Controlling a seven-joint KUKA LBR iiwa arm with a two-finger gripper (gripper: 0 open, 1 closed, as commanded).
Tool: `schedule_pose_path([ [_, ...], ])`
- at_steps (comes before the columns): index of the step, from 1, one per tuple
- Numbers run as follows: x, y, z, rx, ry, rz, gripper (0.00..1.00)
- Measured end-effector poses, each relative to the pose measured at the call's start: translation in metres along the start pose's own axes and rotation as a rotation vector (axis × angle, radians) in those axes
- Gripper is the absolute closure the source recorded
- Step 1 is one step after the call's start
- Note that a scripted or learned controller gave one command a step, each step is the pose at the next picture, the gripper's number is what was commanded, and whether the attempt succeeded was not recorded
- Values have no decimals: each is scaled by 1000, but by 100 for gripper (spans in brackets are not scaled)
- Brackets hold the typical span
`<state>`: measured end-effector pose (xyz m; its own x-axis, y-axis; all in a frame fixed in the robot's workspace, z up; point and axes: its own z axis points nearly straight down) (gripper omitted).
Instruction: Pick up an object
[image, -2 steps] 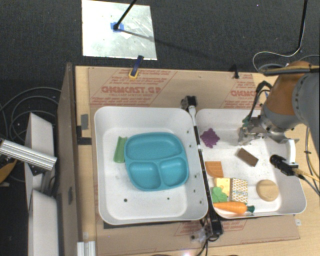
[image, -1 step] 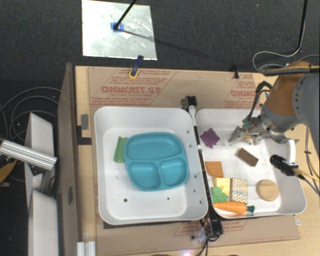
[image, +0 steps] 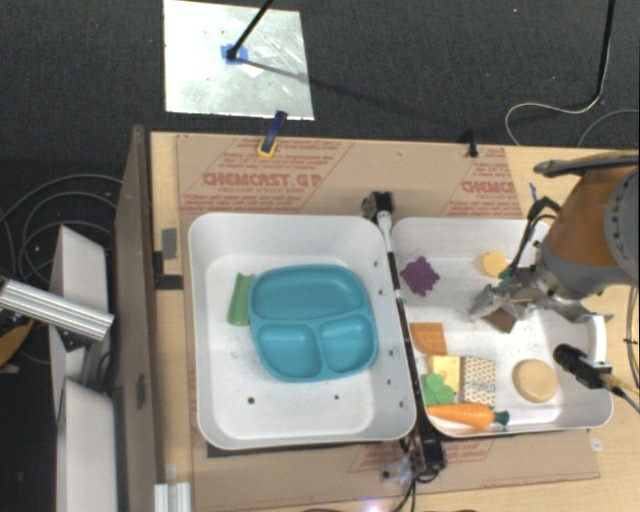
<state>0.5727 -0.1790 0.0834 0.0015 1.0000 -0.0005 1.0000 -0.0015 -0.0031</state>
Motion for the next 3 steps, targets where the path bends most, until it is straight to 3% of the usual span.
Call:
schedule_pose_path([
  [1, 1, 4, -12, -8, -1, -4, 100],
  [2, 48, 34, -1, -7, 2, -11, 100],
  [3, 104, 58, -109, -18, 2, -13, 100],
])
